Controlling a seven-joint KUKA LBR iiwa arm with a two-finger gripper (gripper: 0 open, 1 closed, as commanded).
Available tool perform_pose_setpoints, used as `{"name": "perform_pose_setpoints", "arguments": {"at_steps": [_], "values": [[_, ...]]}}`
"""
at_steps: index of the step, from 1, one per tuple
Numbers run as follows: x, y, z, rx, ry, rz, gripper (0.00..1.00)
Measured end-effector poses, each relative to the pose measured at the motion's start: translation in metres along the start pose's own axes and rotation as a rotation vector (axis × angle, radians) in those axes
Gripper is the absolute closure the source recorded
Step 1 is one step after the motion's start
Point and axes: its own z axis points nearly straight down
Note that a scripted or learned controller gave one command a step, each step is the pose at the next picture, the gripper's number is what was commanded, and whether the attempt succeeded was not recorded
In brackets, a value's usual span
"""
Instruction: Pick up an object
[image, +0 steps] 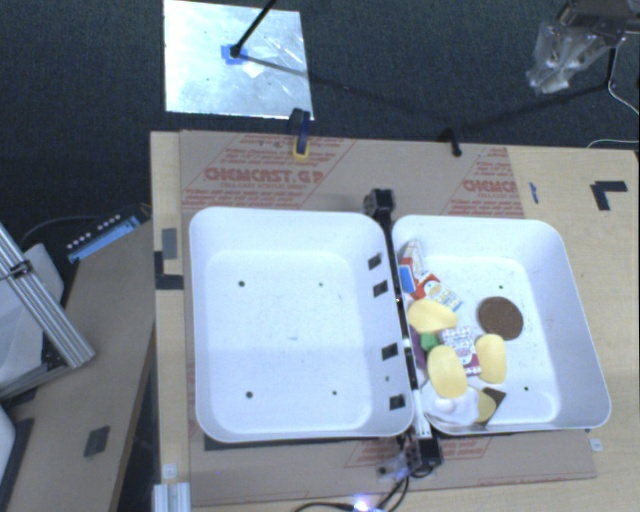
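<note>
The right bin (560, 290) holds a cluster of small objects against its left wall. Among them are a yellow lump (432, 316), a second yellow piece (447, 373) and a third (490, 357). A brown disc (500, 317) lies just right of them. Red, white and blue packets (420, 277) sit at the far end of the pile, and a white item (450, 408) with a brown scrap (490, 402) at the near end. My gripper (557, 58) is a pale blurred shape at the top right, far beyond the bins and high above the bench.
The left bin (290, 320) sits beside the right one, joined by a black hinge strip (392, 320). A shiny metal sheet (235, 60) lies on the dark floor behind. Cardboard (260, 170) underlies both bins. An aluminium frame (40, 310) stands at the left.
</note>
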Motion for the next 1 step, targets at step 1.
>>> {"name": "perform_pose_setpoints", "arguments": {"at_steps": [1], "values": [[-0.0531,0.0008,-0.0128,-0.005,0.001,-0.008,1.00]]}}
